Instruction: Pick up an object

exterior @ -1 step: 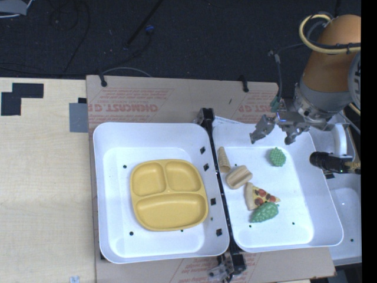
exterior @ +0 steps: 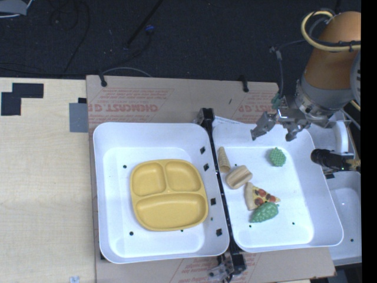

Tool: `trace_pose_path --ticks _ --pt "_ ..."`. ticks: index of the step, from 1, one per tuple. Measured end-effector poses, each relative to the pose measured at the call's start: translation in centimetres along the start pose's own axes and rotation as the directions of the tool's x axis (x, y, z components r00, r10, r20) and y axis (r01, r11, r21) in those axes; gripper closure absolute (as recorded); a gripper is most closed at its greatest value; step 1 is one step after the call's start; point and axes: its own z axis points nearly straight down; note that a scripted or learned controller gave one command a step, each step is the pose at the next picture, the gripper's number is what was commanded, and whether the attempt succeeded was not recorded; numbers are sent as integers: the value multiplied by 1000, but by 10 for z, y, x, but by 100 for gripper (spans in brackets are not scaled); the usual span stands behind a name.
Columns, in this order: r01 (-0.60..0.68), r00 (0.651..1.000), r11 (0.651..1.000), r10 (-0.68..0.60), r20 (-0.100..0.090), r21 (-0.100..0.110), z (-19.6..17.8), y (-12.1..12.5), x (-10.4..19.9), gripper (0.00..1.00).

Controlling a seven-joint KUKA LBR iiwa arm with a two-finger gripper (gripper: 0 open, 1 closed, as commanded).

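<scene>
So the gripper (exterior: pixel 274 130) is hanging over the far edge of the right bin (exterior: pixel 321 226), with its two fingers spread apart and nothing sitting between them. The arm (exterior: pixel 331 63) is reaching in from the right, orange band showing above the wrist.

All the small stuff is lying in the right bin. A round green bumpy thing (exterior: pixel 276 157) is sitting closest to the gripper, just nearer than it and not touching. Further left, an ice cream cone (exterior: pixel 224 158) is lying next to a tan bread roll (exterior: pixel 238 176). Nearer still, a pizza slice (exterior: pixel 258 196) is resting right against a bunch of green grapes (exterior: pixel 264 212).

The left bin (exterior: pixel 112 158) is holding a yellow divided plate (exterior: pixel 169 194), sitting flat in the middle.
</scene>
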Motion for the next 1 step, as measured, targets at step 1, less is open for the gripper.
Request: trace_pose_path --ticks 1 --pt "0 1000 1000 0 -2 8 62 -4 8 0"
